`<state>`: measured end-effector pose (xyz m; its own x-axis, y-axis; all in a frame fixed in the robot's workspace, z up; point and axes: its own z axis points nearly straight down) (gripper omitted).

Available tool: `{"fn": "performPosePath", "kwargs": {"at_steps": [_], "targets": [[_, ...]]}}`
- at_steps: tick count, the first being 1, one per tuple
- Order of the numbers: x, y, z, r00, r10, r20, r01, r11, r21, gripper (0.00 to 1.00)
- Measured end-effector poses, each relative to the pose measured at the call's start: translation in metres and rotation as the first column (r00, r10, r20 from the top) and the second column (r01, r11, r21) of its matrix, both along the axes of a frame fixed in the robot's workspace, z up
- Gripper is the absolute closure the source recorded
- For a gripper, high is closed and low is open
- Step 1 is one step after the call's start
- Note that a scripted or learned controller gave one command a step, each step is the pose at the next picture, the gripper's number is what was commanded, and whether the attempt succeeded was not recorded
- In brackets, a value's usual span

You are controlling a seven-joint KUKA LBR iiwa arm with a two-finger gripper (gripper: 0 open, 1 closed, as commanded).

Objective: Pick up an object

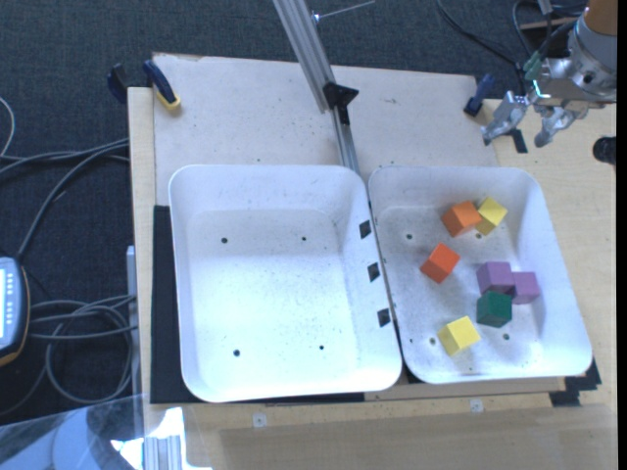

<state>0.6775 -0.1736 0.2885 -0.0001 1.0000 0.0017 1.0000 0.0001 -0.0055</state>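
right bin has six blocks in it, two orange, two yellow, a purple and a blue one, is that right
Not quite: the camera view shows no blue block. The right bin holds two orange blocks, two yellow blocks, a purple block and a green block. The rest stands.

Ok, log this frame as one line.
phase: approach | gripper: open, holding nothing, above right bin's far edge | blocks: six, all in right bin
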Motion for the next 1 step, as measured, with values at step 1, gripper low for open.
{"fn": "performPosePath", "kwargs": {"at_steps": [1], "targets": [[0.0006, 0.0002, 0.0036, 1.0, 0.002, 0.004, -0.002, 1.0, -0.002, 0.0]]}}
